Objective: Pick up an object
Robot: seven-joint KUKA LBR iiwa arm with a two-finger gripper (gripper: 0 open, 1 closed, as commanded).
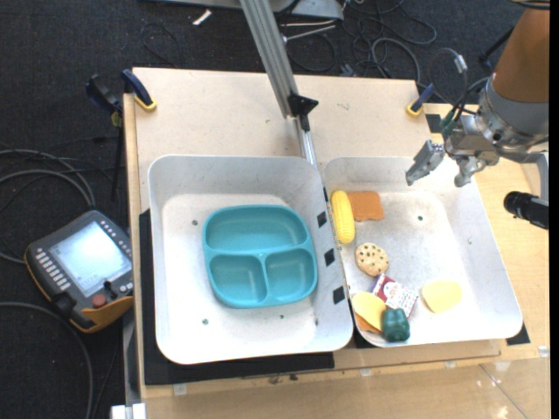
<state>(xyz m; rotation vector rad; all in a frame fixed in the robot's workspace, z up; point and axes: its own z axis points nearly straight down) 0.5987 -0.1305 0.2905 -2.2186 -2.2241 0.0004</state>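
A: Gripper (445, 164) status: it hangs above the far edge of the right bin (489, 234), well clear of the floor; the two fingers stand wide apart with only bare bin showing between them, so nothing is held.

B: Candidate objects, all referenced to the corn cob (343, 216)?

A: The corn cob lies lengthwise along the right bin's left wall; an orange slab (366, 205) touches it on the side toward the gripper; a cookie (372, 257) sits just in front of the cob's near end; further toward the near rim lies a tight cluster: a red-and-white packet (398, 295), an orange-yellow wedge (368, 311) and a green pepper (395, 325); a yellow slice (442, 296) lies apart from that cluster, well away from the cob toward the bin's right side.

B: Reason for the spread stance?

A: Judgement only: a raised, wide tool suits an approach; no pick has yet been made; the task stands at its start.

B: Preferred target?

A: The yellow slice or the cookie, since each has free floor around it; the cob is hemmed by the wall and the slab; the cluster risks a double grasp.

B: Left bin (175, 321)?

A: It bears a teal divided tray (259, 255), well apart from the cob across the shared walls; it looks too broad for the fingers.
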